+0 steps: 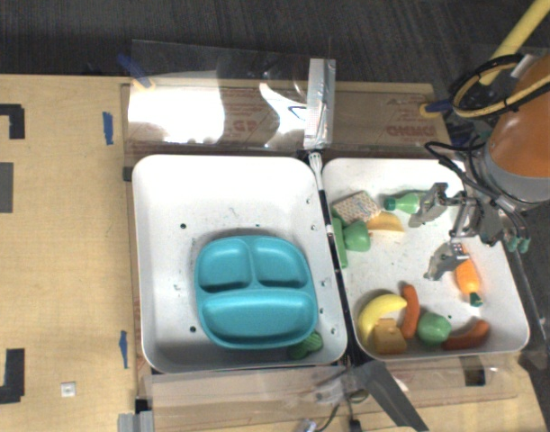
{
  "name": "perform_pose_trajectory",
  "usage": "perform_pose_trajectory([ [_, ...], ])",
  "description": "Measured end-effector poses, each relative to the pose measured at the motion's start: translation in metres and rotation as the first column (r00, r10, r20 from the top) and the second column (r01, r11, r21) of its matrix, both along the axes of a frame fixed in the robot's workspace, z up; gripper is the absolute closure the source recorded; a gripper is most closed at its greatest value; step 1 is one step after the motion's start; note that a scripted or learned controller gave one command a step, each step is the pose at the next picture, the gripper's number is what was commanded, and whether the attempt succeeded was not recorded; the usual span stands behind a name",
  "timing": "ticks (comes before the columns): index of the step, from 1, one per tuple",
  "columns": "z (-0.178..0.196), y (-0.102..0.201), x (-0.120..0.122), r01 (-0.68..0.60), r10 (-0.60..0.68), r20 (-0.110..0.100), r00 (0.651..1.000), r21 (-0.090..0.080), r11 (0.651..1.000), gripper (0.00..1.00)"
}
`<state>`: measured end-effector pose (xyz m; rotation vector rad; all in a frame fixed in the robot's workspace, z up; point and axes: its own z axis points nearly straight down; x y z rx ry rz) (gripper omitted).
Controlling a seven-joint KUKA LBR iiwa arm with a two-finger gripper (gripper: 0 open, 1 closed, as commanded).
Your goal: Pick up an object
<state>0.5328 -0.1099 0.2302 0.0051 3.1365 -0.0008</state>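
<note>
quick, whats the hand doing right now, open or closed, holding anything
hand: open, fingers spread, nothing between them, low over the right shallow white bin, beside the small orange toy carrot.

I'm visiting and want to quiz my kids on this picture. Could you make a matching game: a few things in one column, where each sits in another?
Things:
1. teal divided plate
2. yellow banana
3. orange carrot
4. green bottle

Places:
A. right bin, far side
B. left bin
C. right bin, near edge
D. right bin, beside the gripper

Pairs: 1-B, 2-C, 3-D, 4-A
</note>
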Motion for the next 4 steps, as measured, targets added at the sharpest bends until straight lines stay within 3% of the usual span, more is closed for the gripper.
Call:
perform_pose_trajectory([
  [1, -0.14, -0.019, -0.042, -0.296, 0.296, 0.007, 0.955, -0.005, 0.955, 0.0],
  [2, -0.14, -0.045, 0.029, -0.493, 0.493, 0.008, 0.87, -0.008, 0.87, 0.0],
  [3, -0.141, -0.095, 0.041, -0.557, 0.557, 0.006, 0.83, -0.008, 0.83, 0.0],
  [4, -0.141, -0.113, -0.001, -0.563, 0.563, 0.003, 0.826, -0.005, 0.826, 0.0],
])
